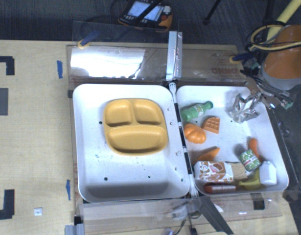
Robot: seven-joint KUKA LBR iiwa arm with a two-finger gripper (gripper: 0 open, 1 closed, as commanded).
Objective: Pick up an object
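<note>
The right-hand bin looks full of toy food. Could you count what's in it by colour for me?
Green: 2, the bottle and the small can
Orange: 4, the waffle, the round fruit, the wedge, the carrot
Brown and white: 1, the carton
White: 1, the bottle
Yellow: 1, the banana
Red: 1, the sausage
Total: 10

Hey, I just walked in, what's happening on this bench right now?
A robot arm reaches in from the right, its gripper low over the far corner of the right bin. That bin holds a jumble of toy food: a green bottle, a waffle, an orange fruit, a carrot and a small carton. Nothing shows between the fingers, so no pick yet. The left bin holds a yellow divided tray.
</note>
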